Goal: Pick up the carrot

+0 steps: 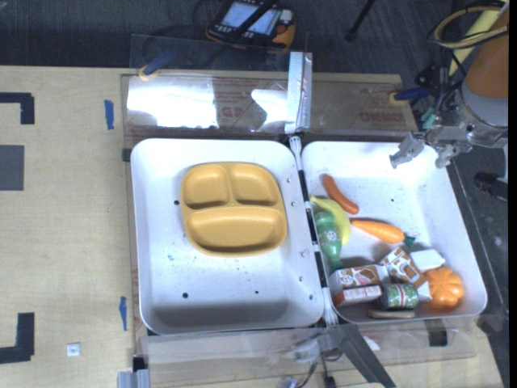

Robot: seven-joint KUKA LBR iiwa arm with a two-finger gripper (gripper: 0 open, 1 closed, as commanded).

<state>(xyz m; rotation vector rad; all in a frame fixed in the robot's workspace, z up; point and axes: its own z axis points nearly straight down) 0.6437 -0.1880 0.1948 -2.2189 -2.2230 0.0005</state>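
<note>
Smooth, tapered orange carrot [376, 230], green-tipped

Carrot [376, 230] orange; divided plate [234, 207] mustard-yellow; bins [153, 217] white; sausage [339, 195] red-orange; small pumpkin [443, 288] orange.

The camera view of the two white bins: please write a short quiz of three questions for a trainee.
1. True or false: the tapered orange carrot lies in the right shallow white bin.
2. What lies in the left shallow white bin? A) yellow three-compartment plastic tray B) a carrot
3. Fill in: the grey claw hovers over the right bin's ____ corner.

Key: 1 true; 2 A; 3 far right.
</note>
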